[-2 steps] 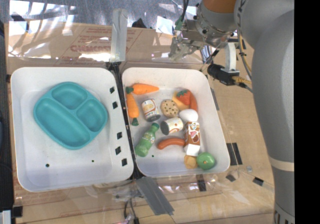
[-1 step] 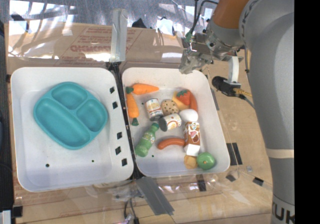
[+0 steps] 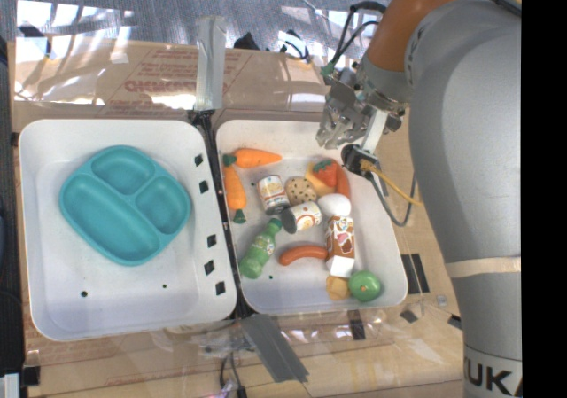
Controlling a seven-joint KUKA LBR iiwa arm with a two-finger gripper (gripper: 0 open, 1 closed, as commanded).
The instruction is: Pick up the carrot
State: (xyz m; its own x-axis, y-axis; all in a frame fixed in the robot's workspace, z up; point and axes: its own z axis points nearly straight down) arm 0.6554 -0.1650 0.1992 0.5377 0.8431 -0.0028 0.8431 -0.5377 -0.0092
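Carrot (image 3: 255, 157) lies on its side at the far left of the right bin (image 3: 390, 245), leafy end pointing left, apart from a second orange vegetable (image 3: 234, 192) along the left wall. It looks like a light, stiff, smooth plastic toy, likely to slip; I would grip across its thick middle. Nearby stands a small can (image 3: 272, 192). The pincer (image 3: 341, 135) hovers over the bin's far right; whether it is apart or together I cannot tell.
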